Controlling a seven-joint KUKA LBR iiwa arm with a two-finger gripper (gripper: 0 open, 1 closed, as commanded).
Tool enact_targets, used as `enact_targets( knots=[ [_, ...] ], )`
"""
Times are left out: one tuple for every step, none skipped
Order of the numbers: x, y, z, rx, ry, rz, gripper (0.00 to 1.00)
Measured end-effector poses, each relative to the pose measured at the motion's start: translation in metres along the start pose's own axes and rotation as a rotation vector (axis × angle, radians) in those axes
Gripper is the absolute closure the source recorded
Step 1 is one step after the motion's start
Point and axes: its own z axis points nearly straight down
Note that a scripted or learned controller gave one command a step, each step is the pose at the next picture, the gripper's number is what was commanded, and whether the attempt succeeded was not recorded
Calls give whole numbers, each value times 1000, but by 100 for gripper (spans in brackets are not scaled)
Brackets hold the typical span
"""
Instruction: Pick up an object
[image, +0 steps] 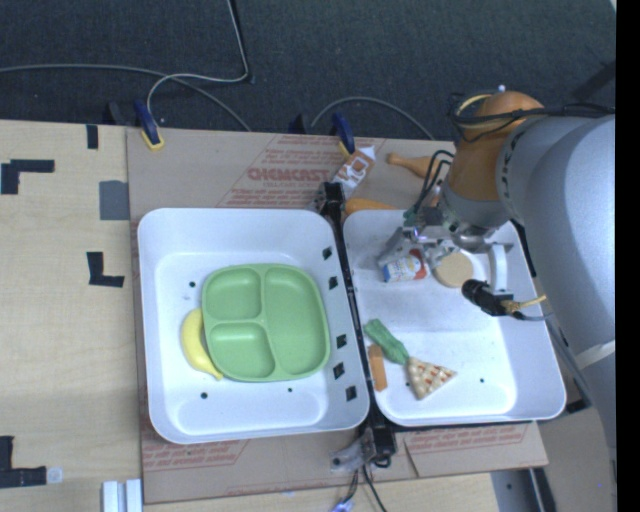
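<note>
My arm comes in from the right side, and my pincer (412, 238) is low over the right bin (520, 392), close to its far edge. I cannot tell if it is open or closed, because the wrist covers it. Just under it lies a small white packet with red marks (402, 268), touching or almost touching the pincer. Beside the packet, toward the right edge, is a round tan piece (453, 270). Near the left edge of this bin lie a green pea pod (386, 341) and an orange carrot (378, 367). A pizza slice (430, 377) lies near the front edge. In the left bin (170, 400) a green divided plate (267, 322) rests in the middle, with a yellow banana (194, 345) against its left side.
</note>
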Motion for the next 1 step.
enact_targets(
  knots=[
    [30, 14, -32, 2, 3, 1, 100]
  ],
)
